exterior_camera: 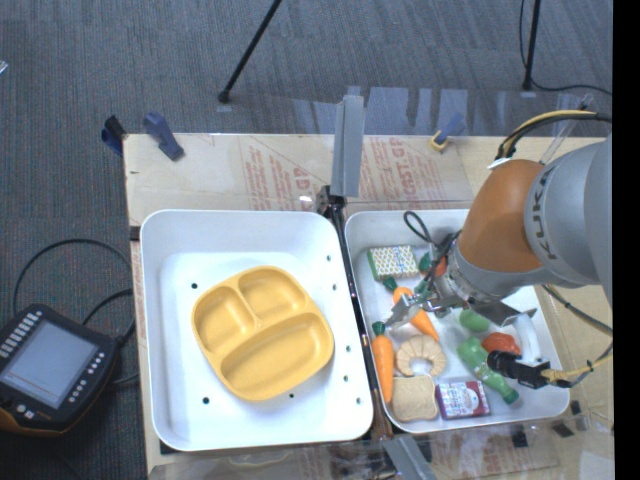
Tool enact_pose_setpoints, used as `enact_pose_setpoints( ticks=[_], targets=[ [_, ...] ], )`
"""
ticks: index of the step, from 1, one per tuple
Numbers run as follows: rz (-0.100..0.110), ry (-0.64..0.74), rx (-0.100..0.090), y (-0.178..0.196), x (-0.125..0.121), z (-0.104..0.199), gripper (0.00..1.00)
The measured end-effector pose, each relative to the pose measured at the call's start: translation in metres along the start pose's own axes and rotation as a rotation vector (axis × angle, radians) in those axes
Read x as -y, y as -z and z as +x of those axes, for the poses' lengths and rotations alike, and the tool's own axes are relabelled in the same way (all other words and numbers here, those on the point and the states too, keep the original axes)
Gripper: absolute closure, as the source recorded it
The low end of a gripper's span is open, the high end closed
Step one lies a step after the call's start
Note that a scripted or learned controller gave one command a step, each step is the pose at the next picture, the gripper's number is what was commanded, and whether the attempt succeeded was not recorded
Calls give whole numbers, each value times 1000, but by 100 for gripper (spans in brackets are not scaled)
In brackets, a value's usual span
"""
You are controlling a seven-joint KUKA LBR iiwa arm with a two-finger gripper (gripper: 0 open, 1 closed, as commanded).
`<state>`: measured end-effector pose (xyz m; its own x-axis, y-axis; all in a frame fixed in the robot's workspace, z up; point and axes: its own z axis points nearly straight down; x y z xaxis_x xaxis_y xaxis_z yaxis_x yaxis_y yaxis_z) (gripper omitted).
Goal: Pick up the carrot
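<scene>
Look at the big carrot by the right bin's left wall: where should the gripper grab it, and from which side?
Grip the carrot across its thick orange middle, coming straight down from above. It lies flat, lengthwise along the bin wall, so fingers should close across its narrow width.

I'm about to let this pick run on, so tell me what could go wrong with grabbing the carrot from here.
1. Two carrots lie in the right bin: a small carrot right under the tool and a larger carrot by the bin's left wall. The tool may go for either one.
2. The small carrot sits tight among the ring-shaped pastry and the green-checked packet, so the tool might nudge or pinch a neighbour.
3. The larger carrot hugs the wall, leaving little room beside it.
</scene>
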<state>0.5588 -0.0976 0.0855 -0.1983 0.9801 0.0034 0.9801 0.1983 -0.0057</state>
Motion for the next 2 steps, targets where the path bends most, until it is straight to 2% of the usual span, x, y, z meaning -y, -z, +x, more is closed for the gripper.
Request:
enact_pose_setpoints(
  ticks=[1,2],
  targets=[
    [0,-7,-1,10,0,-1,100],
    [-14,-73,3,126,-78,51,100]
  ],
)
